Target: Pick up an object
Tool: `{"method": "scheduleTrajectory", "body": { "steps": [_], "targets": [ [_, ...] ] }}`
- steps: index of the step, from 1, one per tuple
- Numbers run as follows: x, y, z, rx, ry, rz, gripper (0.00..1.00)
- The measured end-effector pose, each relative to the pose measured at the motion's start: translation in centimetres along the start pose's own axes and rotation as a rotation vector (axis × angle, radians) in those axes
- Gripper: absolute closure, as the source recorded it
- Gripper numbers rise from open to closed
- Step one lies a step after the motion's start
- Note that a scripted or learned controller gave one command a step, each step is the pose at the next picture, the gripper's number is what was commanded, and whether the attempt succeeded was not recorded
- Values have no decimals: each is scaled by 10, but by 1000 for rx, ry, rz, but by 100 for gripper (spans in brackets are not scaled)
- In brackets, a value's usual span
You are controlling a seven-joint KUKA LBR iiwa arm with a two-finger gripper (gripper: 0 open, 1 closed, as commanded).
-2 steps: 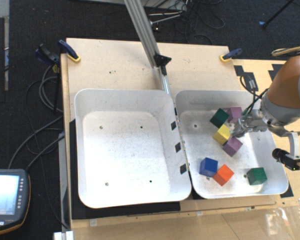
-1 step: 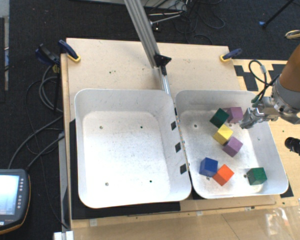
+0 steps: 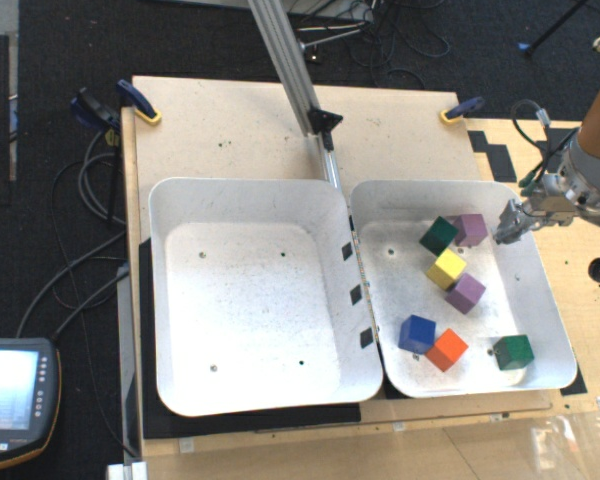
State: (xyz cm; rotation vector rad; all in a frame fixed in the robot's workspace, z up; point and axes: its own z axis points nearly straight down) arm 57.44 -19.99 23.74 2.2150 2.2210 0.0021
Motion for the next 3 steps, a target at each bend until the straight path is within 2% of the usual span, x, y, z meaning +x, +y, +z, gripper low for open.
{"method": "scheduleTrajectory", "body": {
  "steps": [3],
  "targets": [
    [172, 15, 18, 6, 5, -5, 100]
  ]
}}
